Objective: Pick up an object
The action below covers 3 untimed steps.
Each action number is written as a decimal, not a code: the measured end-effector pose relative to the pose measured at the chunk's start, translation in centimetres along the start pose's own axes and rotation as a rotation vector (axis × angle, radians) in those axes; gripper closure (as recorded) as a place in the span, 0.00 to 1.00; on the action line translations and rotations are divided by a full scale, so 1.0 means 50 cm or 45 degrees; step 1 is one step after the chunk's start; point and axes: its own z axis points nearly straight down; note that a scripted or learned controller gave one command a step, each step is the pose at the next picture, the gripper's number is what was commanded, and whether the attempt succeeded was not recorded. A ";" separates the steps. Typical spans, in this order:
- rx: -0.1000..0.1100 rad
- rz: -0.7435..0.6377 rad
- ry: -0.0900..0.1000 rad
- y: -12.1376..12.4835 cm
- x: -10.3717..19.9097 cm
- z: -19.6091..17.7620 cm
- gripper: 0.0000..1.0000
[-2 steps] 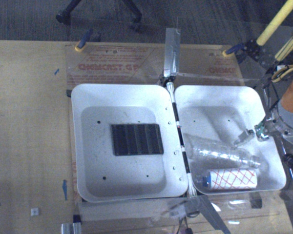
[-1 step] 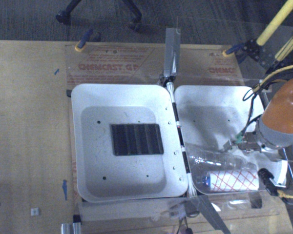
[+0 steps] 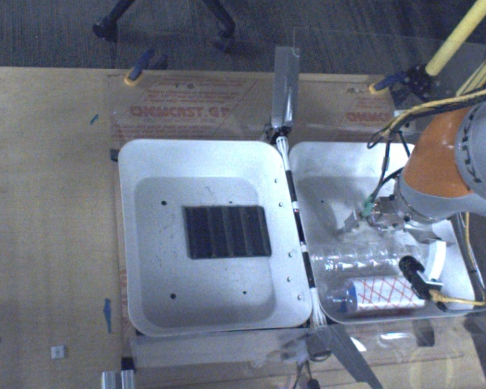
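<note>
**A:** Entry, overhead view. Arm position?

**B:** The arm reaches in from the right over the right bin. The gripper is low inside that bin, about mid-bin, pointing toward the divider between the two bins.

**A:** Open or closed?

**B:** I cannot tell: the tip is small and pale against the white bin floor. Nothing can be seen held in it.

**A:** Candidate objects?

**B:** There are two in the right bin, both lying on their sides along the near wall. A clear plastic bottle lies just below the gripper in the view (contact cannot be judged from this angle). A red-and-white lattice-patterned cylinder with a blue end lies just beside the bottle on its near side, close against the near wall.

**A:** Left bin?

**B:** The left bin has one item, a dark ribbed rectangular panel. It lies flat at the centre of the floor, well apart from the gripper.

**A:** Surroundings?

**B:** Both bins sit side by side on the tan bench, their inner rims touching.
</note>
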 end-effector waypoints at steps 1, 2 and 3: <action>-0.006 -0.099 0.000 -0.047 -0.152 -0.002 0.00; 0.013 0.052 0.025 0.004 -0.159 -0.002 0.00; -0.005 0.000 -0.002 -0.054 -0.126 -0.001 0.00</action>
